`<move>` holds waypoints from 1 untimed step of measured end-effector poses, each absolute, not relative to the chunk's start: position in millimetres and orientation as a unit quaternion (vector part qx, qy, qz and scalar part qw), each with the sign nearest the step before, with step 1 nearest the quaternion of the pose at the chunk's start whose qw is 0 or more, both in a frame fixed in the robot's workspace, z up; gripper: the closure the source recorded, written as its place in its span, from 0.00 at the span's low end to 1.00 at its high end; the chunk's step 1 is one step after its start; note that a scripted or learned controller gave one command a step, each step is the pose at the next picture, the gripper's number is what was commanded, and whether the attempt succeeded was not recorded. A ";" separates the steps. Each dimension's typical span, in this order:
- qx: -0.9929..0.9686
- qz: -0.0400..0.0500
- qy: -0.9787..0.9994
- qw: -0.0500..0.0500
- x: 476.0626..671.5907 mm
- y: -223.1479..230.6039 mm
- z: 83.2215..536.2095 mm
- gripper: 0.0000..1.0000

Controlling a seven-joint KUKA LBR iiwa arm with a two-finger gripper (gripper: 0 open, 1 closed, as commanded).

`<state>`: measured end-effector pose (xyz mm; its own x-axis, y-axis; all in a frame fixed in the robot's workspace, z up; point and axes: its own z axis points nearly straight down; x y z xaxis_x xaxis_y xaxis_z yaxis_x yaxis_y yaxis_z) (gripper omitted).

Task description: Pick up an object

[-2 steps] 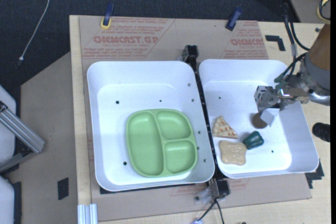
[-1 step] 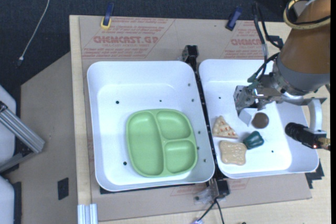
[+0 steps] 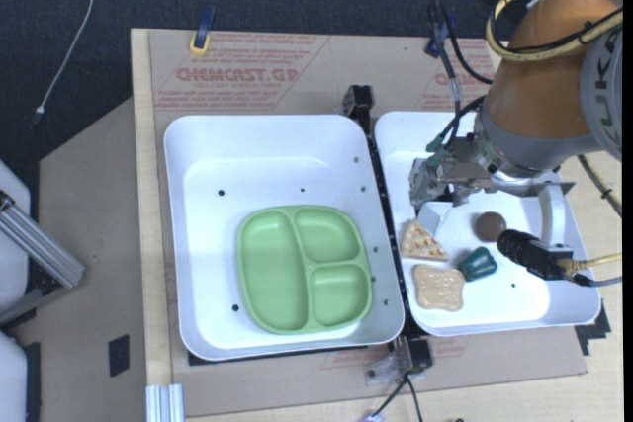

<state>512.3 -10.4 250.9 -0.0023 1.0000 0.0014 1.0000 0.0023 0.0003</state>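
My gripper (image 3: 433, 196) hangs low over the left part of the right bin (image 3: 524, 311), under the orange wrist. Just below it lies a pizza slice toy (image 3: 421, 241) against the bin's left wall. A tan bread slice toy (image 3: 438, 287) rests in front of that. A small teal object (image 3: 478, 263) sits to the right of the bread. A brown round object (image 3: 489, 226) lies behind the teal one, to the right of the gripper. Nothing shows held in the gripper.
The left bin (image 3: 198, 173) holds a green divided plate (image 3: 302, 267) in its front half. A black clamp (image 3: 357, 100) sits at the back where the two bins meet. The arm covers the back of the right bin.
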 end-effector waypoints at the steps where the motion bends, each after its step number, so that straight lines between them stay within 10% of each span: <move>1: -0.705 0.001 -0.709 0.002 504.8 40.3 233.4 1.00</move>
